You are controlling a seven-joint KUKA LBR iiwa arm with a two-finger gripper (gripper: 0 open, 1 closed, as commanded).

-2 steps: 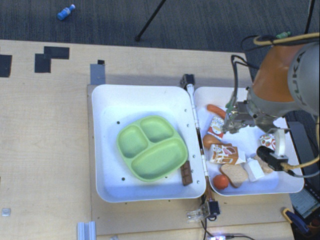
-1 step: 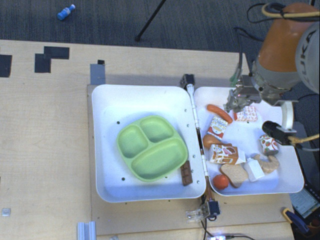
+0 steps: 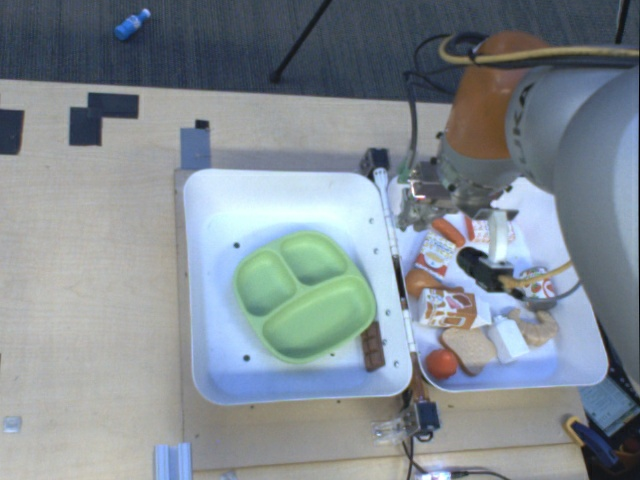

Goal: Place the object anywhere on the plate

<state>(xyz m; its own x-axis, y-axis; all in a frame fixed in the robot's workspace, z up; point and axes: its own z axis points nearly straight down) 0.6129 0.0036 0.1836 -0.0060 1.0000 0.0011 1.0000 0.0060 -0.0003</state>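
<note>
Camera view: gripper point(image 3: 432, 200) over right bin point(image 3: 585, 363); its grip unreadable. Green plate point(image 3: 303, 295) in left bin point(image 3: 215, 203), brown bar point(image 3: 372, 347) touching its edge. Right bin crowded: orange-white cartons point(image 3: 446, 307), tomato point(image 3: 442, 363), bread point(image 3: 470, 348). Labels illegible.

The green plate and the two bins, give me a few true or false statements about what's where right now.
1. The green plate lies in the left bin. True.
2. The plate holds an orange ball. False: its compartments are bare; the orange ball sits in the right bin.
3. The gripper is over the right bin. True.
4. A brown bar lies on the plate. False: it lies beside it on the bin floor.
</note>
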